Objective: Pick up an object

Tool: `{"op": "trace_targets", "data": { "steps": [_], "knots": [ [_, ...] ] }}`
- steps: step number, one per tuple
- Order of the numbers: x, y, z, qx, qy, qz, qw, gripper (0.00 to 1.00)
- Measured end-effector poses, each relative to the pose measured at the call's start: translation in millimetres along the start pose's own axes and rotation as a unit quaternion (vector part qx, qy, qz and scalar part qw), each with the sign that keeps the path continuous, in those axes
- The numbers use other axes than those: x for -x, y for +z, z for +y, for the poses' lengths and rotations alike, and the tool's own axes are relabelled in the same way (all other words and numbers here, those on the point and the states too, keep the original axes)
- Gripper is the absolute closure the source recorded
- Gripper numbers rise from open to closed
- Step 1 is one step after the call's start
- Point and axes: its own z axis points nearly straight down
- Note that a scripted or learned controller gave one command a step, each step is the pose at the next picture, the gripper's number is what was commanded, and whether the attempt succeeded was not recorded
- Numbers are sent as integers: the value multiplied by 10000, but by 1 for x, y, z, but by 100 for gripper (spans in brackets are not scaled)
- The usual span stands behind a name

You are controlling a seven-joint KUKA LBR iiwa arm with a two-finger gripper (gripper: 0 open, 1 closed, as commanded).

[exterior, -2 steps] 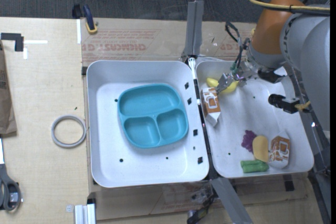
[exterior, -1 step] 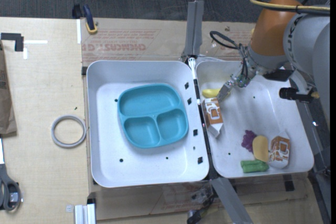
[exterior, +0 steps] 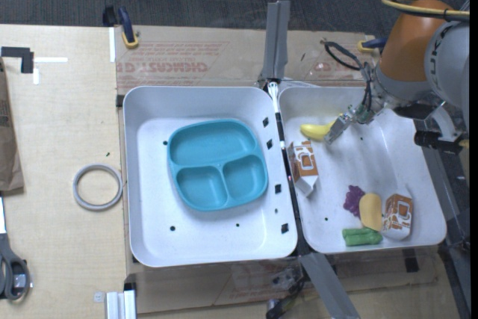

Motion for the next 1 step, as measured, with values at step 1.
{"op": "trace_targets", "data": {
  "steps": [1],
  "knots": [
    [40, -36, -45, 4, 137, -9, 9999, 0]
  ]
}}
